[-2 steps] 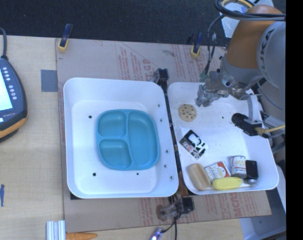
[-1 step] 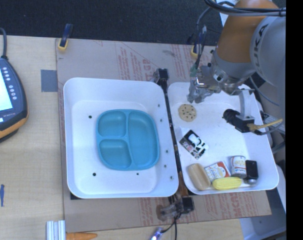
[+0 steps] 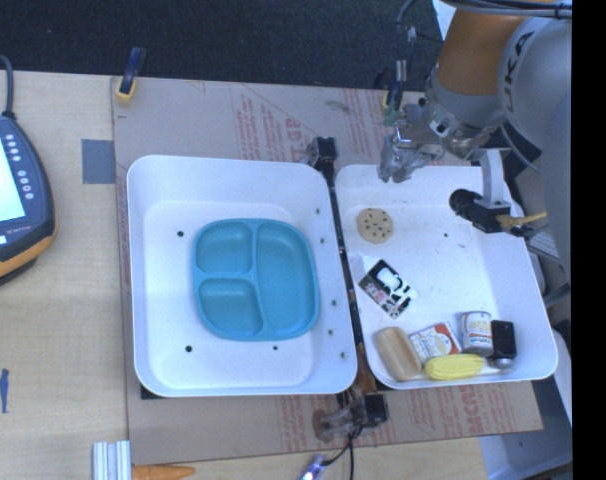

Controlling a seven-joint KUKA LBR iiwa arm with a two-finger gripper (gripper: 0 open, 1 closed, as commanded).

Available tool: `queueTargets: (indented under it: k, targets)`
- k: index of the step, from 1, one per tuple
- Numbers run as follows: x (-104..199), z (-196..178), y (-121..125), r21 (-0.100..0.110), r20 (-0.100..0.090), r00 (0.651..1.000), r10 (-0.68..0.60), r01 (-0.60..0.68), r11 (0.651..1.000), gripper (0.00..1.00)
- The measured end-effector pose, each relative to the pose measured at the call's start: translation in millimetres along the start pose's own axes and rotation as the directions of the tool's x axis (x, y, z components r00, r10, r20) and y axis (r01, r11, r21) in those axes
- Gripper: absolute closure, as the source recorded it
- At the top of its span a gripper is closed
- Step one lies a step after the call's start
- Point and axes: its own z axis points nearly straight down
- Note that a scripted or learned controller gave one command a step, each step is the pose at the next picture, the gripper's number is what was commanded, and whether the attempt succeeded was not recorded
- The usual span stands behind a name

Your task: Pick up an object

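Pale wood counter (image 3: 63,298) carries a brown cardboard sheet (image 3: 233,128) printed with reddish lettering too faint to read, and on it two white bins sit side by side, their inner rims touching. A grey and orange control pendant (image 3: 8,198) lies at the counter's left edge. The left bin (image 3: 138,268) holds a light blue plate (image 3: 255,278) with three compartments. In the right bin (image 3: 453,268), a round tan cookie (image 3: 375,225) with dark chips lies alone near the far left corner; a black-and-white packet (image 3: 385,288) lies tilted nearer the middle, its label unreadable. Along the near wall sit a tan bread roll (image 3: 396,353), a small red-and-white box (image 3: 434,341), a short can (image 3: 474,330), a black block (image 3: 503,338) and a yellow oblong piece (image 3: 455,367), close-packed, their print too small to read. The gripper (image 3: 395,168) hangs over the right bin's far rim, just beyond the cookie, carrying nothing visible; whether it is spread or closed I cannot tell
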Motion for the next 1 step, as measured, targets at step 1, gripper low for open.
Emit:
queueTargets:
  k: [1]
  targets:
    - [33.4, 3.9, -25.3, 0.002, 0.001, 1.000, 0.000, 0.000, 1.000, 1.00]
